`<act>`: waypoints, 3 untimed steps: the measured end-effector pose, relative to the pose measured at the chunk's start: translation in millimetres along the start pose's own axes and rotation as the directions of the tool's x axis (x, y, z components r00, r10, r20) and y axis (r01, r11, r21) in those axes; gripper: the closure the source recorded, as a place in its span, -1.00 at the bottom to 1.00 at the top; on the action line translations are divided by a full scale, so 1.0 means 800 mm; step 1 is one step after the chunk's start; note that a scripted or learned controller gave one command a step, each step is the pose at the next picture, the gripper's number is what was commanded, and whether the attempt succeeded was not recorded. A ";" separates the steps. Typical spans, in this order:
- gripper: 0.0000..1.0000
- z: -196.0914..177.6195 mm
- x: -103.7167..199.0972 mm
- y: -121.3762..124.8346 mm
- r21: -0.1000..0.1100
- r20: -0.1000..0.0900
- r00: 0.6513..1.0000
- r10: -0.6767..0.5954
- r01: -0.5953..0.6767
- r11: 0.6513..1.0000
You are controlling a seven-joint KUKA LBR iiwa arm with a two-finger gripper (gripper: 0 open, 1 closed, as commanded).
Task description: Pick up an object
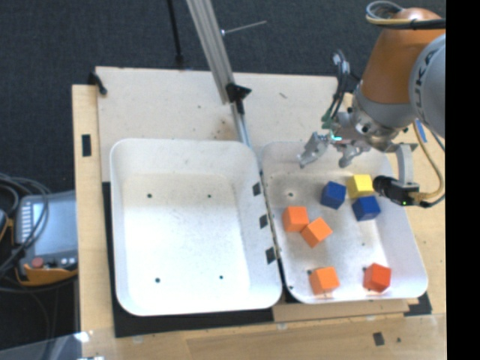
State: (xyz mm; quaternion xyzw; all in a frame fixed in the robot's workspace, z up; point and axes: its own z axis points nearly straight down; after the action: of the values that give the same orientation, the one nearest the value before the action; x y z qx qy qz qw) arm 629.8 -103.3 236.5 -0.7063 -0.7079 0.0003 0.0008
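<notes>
The grey arm's two-finger gripper (331, 153) hangs over the far end of the right shallow white bin (397, 235), its metal fingers (311, 154) spread apart with nothing between them. Below it in that bin lie a yellow cube (361, 184) between two blue cubes (334, 195) (366, 208), two orange cubes (295, 217) (316, 232) touching near the middle, and another orange cube (324, 279) and a red-orange block (377, 277) at the near end. The left white bin (124, 163) sits just beside it.

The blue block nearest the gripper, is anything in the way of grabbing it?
Nothing visible sits between them. The gripper hangs over the right bin's far end, and the blue block lies just below it in the picture. A yellow block sits close on its right.
</notes>
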 end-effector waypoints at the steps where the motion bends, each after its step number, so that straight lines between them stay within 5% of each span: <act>1: -1.00 -0.002 0.000 0.001 -0.003 0.000 1.000 0.000 0.000 1.000; 3: -1.00 0.123 0.007 0.008 0.002 0.002 1.000 0.000 0.000 1.000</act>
State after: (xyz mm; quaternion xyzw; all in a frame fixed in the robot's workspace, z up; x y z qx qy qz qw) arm 636.3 -97.3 138.5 -0.7064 -0.7079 0.0020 0.0009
